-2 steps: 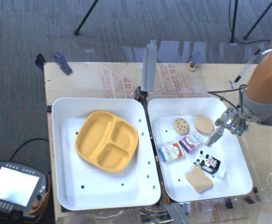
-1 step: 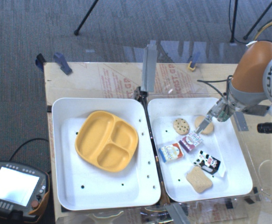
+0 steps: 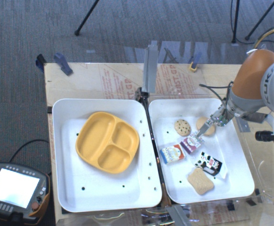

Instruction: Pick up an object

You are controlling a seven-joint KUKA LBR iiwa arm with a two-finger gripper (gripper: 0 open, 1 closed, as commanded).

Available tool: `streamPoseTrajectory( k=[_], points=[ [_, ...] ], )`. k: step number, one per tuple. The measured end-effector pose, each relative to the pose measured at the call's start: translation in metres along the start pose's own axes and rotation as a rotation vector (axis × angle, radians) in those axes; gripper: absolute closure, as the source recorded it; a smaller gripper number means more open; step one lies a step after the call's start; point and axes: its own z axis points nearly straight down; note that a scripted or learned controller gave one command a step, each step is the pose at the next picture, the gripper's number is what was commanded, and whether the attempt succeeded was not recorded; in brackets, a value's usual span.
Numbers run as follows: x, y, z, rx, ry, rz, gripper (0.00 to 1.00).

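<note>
Though finger state unclear, gripper (image 3: 200,132) over glossy purple packet (image 3: 190,144), beside round cookie (image 3: 182,126).

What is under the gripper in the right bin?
The gripper hangs over a small purple packet, beside a tan round piece. The packet's upper corner is covered.

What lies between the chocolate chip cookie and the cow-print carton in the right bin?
In the camera view, a small purple packet lies between the cookie and the cow-print carton.
</note>
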Motion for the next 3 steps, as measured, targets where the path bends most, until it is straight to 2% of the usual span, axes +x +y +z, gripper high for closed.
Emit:
streamPoseTrajectory(
  k=[1, 2, 3],
  points=[
    [-0.0001, 0.0022, -0.0106, -0.002, -0.002, -0.006, 1.0],
    [0.0002, 0.0023, -0.0101, -0.001, -0.001, -0.006, 0.0],
    [-0.0028, -0.0018, -0.0017, -0.001, -0.002, 0.369, 0.0]
  ],
)
